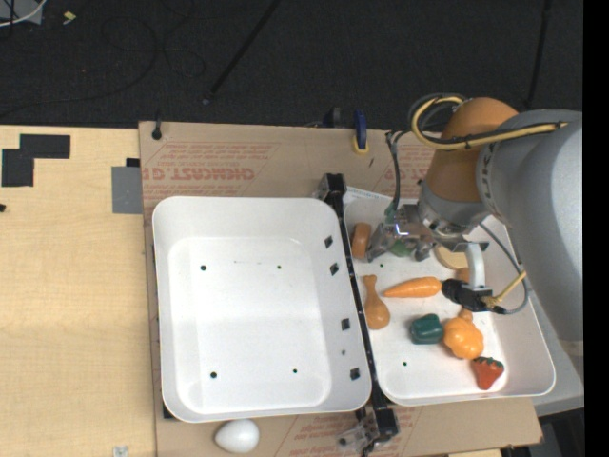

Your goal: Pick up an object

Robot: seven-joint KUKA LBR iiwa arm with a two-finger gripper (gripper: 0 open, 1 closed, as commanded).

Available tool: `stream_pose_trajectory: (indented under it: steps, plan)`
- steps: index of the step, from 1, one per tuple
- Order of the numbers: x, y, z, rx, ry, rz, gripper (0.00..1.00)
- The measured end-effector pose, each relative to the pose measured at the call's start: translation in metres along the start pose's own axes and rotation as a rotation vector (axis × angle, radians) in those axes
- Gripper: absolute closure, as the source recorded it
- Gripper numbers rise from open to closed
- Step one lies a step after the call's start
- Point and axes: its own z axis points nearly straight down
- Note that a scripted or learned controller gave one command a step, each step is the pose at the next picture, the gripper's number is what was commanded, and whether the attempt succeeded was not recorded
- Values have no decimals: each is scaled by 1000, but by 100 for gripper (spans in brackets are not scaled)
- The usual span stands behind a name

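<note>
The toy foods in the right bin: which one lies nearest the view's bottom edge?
The red strawberry, in the right bin's lower right corner. The orange pepper, green piece and carrot all lie higher up.

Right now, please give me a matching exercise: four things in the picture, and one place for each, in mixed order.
Things:
1. carrot
2. white egg
3. strawberry
4. pincer

Places:
A. outside the bins, on the cardboard at the front
B. right bin, front right corner
C. right bin, middle
D. over the right bin's back part

Pairs: 1-C, 2-A, 3-B, 4-D
</note>
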Motion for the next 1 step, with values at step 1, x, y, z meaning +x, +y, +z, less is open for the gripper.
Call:
stream_pose_trajectory:
  steps: [1]
  plan:
    - [3,0,0,-1,-3,1,0]
